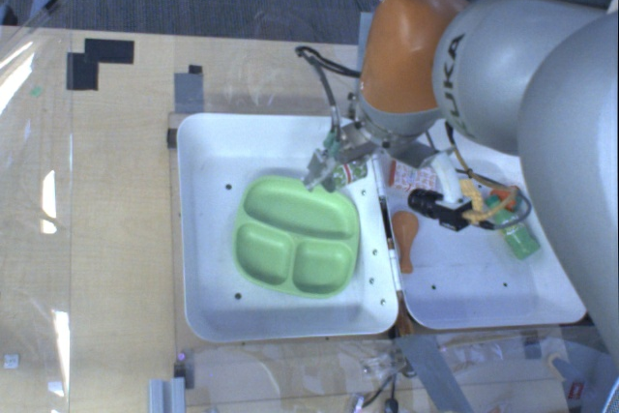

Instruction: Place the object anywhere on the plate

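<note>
Over the left bin (198, 208): grey arm (522, 44) reaching in
Plate (295, 237): green, three compartments, in left bin
Object (346, 171): small green-and-red item at the plate's upper right rim, beneath the jaws (329, 164)
Risk: released here, it may tip off the rim
Jaws' opening: cannot tell

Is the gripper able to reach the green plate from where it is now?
Probably yes. The gripper hangs just over the plate's upper right edge in the left bin, and nothing lies between them. The plate's compartments look bare.
</note>
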You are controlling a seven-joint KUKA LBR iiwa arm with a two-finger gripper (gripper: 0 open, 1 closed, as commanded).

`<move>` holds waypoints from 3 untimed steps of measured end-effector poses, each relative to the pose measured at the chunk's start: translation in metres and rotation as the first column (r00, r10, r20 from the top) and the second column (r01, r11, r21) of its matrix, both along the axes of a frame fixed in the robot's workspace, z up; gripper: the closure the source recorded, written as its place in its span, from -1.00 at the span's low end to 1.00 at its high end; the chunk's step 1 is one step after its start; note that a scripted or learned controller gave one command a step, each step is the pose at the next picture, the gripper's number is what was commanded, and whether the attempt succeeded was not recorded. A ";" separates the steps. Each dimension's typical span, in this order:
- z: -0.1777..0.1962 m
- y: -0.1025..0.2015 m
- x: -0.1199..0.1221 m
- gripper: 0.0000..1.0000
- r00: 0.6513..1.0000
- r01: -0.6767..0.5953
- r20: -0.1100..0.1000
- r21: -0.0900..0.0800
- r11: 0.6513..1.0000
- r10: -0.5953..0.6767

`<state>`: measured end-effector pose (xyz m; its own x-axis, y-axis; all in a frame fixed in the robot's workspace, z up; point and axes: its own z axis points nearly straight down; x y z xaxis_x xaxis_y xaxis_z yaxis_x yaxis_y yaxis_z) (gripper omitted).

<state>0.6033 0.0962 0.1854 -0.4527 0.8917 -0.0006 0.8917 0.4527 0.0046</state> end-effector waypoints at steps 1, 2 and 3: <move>0.000 -0.001 0.000 -1.00 1.000 0.001 0.000 0.000 1.000 -0.001; 0.000 -0.001 0.000 -1.00 1.000 0.001 0.000 0.000 1.000 -0.001; 0.000 -0.001 0.000 -1.00 1.000 0.001 0.000 0.000 1.000 -0.001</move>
<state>0.6033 0.0957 0.1854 -0.4518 0.8921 -0.0008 0.8921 0.4518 0.0048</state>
